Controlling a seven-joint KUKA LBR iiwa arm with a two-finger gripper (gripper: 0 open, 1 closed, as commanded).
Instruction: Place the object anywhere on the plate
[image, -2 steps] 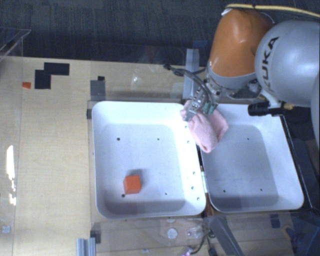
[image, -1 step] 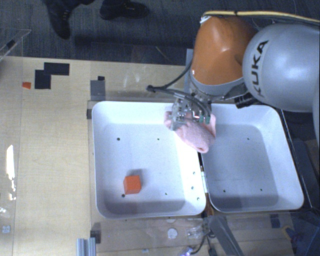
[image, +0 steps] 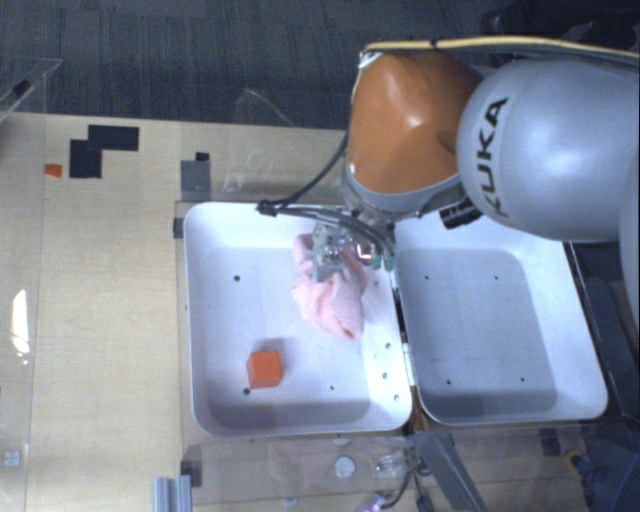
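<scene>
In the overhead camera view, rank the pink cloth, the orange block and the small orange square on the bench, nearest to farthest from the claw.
1. Pink cloth: right at the claw, in the left bin.
2. Orange block: lower left in the same bin.
3. Small orange square: far left on the bench.

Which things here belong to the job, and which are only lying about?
Belonging to the job:
- gripper, over the left bin
- pink cloth, bunched right under the gripper; whether it is held cannot be seen
- no plate can be made out

Only lying about:
- orange block, alone in the left bin
- right bin
- black marks on the bench
</scene>
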